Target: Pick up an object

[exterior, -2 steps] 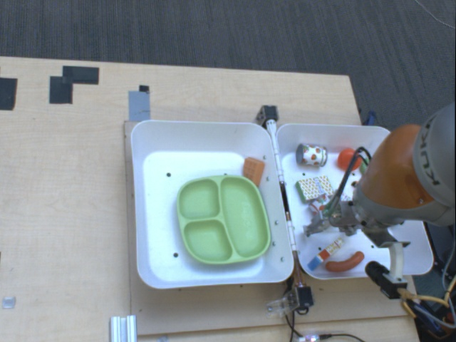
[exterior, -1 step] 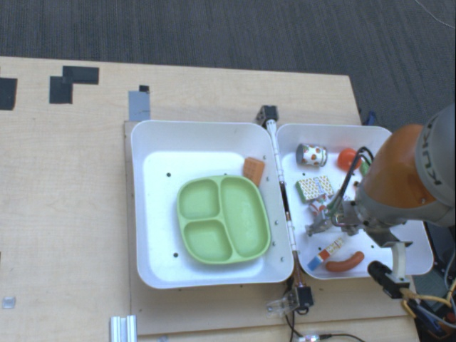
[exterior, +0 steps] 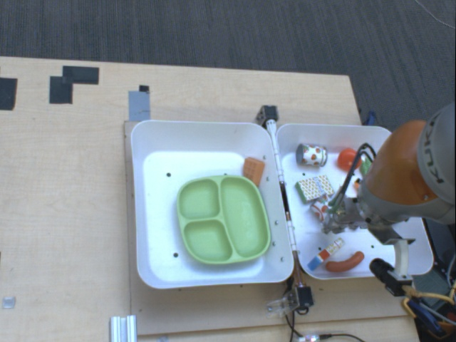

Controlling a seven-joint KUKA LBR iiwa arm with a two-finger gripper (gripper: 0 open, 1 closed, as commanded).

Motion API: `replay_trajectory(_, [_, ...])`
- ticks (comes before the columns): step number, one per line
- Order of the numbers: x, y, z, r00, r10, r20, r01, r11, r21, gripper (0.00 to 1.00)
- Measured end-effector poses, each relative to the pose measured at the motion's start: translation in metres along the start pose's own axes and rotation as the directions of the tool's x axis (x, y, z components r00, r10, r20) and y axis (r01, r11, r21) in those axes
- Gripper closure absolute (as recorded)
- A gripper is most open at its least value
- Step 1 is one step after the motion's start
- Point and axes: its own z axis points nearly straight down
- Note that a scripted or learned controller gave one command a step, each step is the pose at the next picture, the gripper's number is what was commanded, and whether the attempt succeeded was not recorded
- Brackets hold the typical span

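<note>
Single arm (exterior: 406,173) reaching in over the right-hand bin (exterior: 420,258). The end effector (exterior: 333,218) sits low inside that bin, roughly at its middle, among the small items. From this overhead angle the wrist and orange band cover most of the tool, so I cannot tell whether it is released or clenched, and nothing is visibly lifted clear of the bin floor.

Candidate objects, relative to the end effector:
- chequered patterned block (exterior: 315,187): just beyond it, toward the far rim, close enough to be the likely target.
- small white tube with red and blue ends (exterior: 329,250): just on the near side, lying flat.
- red sausage-shaped toy (exterior: 345,263): further to the near side, beside the tube, close to the near rim.
- spotted cup (exterior: 311,154): well beyond, near the far wall.
- orange-red round piece (exterior: 346,158): also far side, partly behind a cable.

Left-hand bin (exterior: 146,212), across the divider from the end effector: green three-compartment plate (exterior: 224,219) and a small orange block (exterior: 253,168) touching its far edge. Both well apart from the tool.

Status, as a judgement: approach and descent appear done; the tool is at picking height. Grasp is unconfirmed. Remaining: secure one item, lift it clear of the bin. All items still rest on the bin floors.
</note>
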Motion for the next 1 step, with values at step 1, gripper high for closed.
replay_trajectory(1, [0.0000,-0.0001,0.0000,1.000,0.000,0.000,0.000,1.000,0.000,0.00])
